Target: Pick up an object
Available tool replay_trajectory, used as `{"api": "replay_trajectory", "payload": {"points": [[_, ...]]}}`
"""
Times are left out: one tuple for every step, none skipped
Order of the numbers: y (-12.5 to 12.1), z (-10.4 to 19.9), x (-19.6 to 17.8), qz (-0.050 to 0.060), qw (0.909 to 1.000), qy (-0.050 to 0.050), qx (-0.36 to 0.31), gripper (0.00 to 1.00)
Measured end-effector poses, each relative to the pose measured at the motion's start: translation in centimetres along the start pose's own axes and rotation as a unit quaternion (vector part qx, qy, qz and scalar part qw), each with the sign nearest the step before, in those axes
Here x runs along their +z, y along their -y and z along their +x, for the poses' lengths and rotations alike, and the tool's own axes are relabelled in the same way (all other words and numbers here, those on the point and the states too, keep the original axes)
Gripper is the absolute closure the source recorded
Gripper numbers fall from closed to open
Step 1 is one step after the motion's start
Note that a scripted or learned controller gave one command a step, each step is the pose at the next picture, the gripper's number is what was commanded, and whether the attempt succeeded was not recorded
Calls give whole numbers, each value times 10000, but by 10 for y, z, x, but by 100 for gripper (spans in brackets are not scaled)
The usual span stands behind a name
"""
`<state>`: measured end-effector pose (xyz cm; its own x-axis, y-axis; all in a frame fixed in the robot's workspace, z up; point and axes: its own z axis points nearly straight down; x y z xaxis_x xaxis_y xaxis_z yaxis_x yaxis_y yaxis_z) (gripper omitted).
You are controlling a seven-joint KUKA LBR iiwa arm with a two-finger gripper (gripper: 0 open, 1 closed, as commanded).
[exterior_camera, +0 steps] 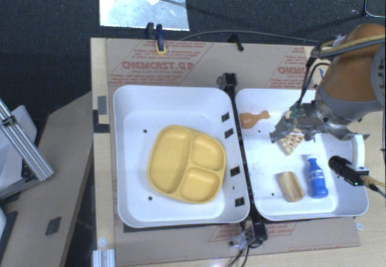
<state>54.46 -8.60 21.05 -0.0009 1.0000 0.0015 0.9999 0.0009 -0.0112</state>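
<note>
Contents: 1 yellow three-compartment plastic plate (187,164); 1 blue bottle (315,178), 1 tan block (290,186), 1 orange spoon-shaped piece (253,118); gripper (289,133), jaws' state cannot be told.

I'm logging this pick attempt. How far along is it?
Done: the arm has reached the right bin, with its tool low by a small patterned object. In hand: nothing I can confirm; whether that object is gripped is unclear. Left: a clear lift. The blue bottle, tan block and orange piece lie untouched, as does the yellow tray in the left bin.

One fixed camera looks down at a slant on both bins (181,94).
</note>
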Motion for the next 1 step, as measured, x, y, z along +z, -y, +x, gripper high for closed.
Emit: {"api": "replay_trajectory", "payload": {"points": [[-3, 0, -6, -62, 10000, 7, -12, 0]]}}
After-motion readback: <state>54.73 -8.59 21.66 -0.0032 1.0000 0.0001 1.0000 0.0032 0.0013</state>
